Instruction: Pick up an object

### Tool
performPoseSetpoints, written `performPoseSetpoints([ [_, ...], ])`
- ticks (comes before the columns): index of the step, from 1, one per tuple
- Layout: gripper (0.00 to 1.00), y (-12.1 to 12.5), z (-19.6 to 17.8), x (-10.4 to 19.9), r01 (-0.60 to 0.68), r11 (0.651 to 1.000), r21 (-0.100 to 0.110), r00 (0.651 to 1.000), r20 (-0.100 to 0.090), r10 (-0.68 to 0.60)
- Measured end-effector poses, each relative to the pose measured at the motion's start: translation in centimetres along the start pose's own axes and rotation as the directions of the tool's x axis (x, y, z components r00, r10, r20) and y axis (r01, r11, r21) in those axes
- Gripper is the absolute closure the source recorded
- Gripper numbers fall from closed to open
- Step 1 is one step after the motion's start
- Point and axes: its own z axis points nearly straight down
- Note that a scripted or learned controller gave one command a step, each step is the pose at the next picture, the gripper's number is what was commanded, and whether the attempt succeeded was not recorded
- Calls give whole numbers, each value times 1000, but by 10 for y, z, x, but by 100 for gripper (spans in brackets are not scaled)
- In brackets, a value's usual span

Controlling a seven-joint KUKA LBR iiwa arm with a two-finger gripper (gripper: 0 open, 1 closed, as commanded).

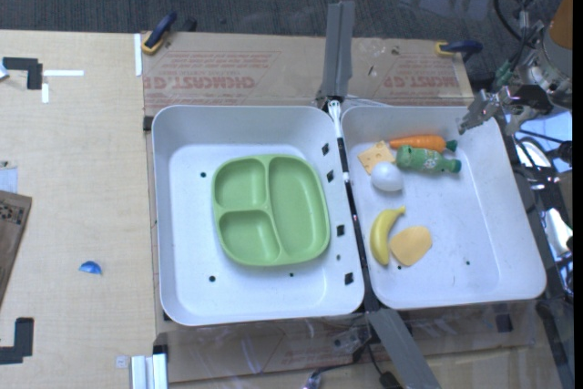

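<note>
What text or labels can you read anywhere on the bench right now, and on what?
"CHEMCAST GP", printed in red and seen upside down, repeated on the brown protective sheet behind the left bin.
The same print on the sheet behind the right bin: too faint to read fully.
Green bottle: label too small to read.

Cardboard sheet (219, 73) bears red mirrored lettering, possibly "CHEMSAT".

Lower right bin (510, 273) floor lies open; carrot (418, 142), bottle (427, 161), egg (387, 178), banana (383, 235) crowd its upper left.
</note>
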Motion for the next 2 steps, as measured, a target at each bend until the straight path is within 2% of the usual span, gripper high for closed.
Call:
performPoseSetpoints([
  [1, 0, 14, 131, 30, 170, 985, -1, 985, 0, -170],
  [2, 100, 16, 117, 29, 170, 985, -4, 985, 1, -170],
])
